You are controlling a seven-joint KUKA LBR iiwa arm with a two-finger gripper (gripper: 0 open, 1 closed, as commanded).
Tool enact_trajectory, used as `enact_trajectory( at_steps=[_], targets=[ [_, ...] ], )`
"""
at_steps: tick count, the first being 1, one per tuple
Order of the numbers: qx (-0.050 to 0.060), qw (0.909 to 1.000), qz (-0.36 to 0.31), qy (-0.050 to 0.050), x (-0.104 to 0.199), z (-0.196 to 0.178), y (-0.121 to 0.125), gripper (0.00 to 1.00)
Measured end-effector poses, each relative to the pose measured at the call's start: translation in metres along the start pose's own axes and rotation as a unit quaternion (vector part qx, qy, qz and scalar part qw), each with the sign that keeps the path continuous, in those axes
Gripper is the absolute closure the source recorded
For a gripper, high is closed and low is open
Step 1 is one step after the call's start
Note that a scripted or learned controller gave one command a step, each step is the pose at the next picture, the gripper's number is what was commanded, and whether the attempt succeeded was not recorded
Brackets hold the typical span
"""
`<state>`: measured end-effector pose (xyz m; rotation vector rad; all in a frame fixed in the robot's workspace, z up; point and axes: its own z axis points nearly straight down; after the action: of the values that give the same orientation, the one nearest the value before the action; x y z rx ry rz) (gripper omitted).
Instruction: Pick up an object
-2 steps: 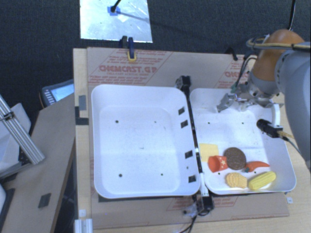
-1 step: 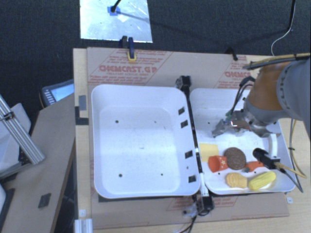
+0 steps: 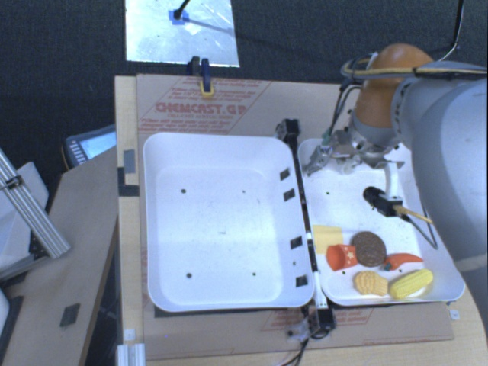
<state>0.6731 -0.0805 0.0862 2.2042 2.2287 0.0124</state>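
Gripper [image 3: 319, 158] sits over the far left corner of the right bin [image 3: 343, 204]. Whether it is spread or closed cannot be told from this angle, and nothing shows in its grasp. All the food lies well away from it, clustered at the bin's near end. The cheese slice [image 3: 328, 237] is nearest, then the red piece [image 3: 341, 256], cookie [image 3: 369, 248], cracker [image 3: 370, 283] and corn cob [image 3: 410, 283], whose long axis runs roughly across the bin. The reach likely has to go toward that near end.
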Motion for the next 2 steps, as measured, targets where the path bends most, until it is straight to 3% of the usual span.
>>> enact_trajectory(
  at_steps=[1,2],
  targets=[
    [0.008,0.9999,0.007,0.000,-0.024,0.001,-0.085,0.00],
    [0.003,1.0000,0.009,-0.003,-0.077,-0.085,-0.160,0.00]
  ],
)
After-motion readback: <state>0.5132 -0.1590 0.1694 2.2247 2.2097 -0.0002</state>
